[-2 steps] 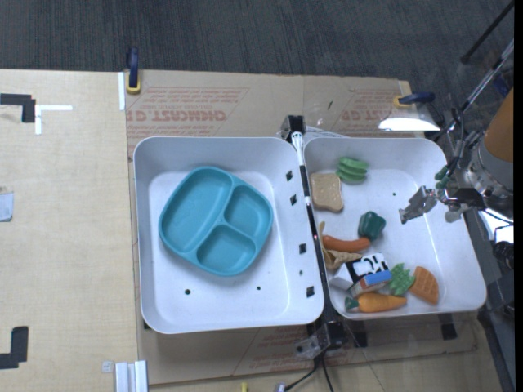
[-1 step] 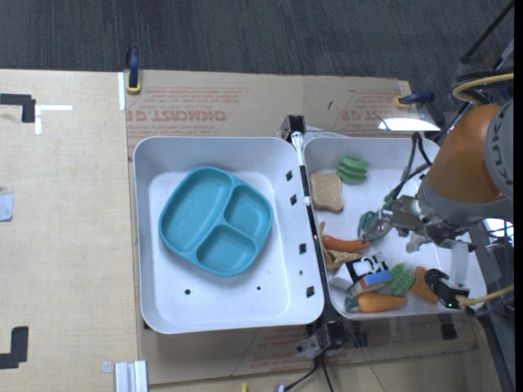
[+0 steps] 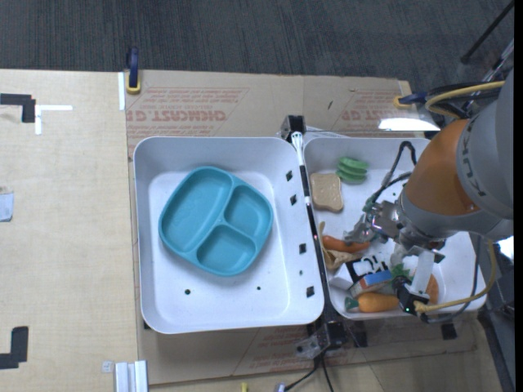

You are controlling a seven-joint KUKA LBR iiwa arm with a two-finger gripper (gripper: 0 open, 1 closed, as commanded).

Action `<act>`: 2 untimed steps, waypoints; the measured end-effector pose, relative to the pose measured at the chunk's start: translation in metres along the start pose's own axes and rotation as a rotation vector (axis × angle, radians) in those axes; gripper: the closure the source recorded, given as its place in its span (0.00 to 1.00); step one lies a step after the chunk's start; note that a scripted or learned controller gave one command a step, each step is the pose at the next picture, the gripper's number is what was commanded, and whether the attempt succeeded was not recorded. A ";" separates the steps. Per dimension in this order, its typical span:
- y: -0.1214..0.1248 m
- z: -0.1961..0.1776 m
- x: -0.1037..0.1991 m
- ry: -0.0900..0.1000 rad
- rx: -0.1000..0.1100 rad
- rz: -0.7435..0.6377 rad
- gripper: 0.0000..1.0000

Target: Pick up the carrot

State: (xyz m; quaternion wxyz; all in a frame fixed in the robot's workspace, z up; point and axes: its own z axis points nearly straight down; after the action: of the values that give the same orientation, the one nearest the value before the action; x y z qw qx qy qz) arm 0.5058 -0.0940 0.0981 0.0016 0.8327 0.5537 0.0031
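the left bin held a teal three-compartment plate, resting flat at its centre. the right bin sat in the right half of the frame, touching the left bin along a shared edge. the arm, grey with an orange band, reached in from the right edge, and the gripper sat low over the middle of the right bin. whether it was open or closed could not be determined. the carrot lay at the left side of the right bin, just left of the gripper. a slice of bread lay above it, with a green ridged item near the bin's upper edge. an orange rounded item lay at the bin's lower edge.
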 end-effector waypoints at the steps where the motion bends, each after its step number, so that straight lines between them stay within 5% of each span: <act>1: 0.004 -0.012 0.003 0.007 -0.008 0.002 1.00; 2: 0.002 -0.010 0.002 0.005 -0.004 0.003 0.00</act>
State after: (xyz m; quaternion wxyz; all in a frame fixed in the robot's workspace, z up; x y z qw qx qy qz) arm 0.5089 -0.0928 0.1078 0.0019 0.8335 0.5524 0.0064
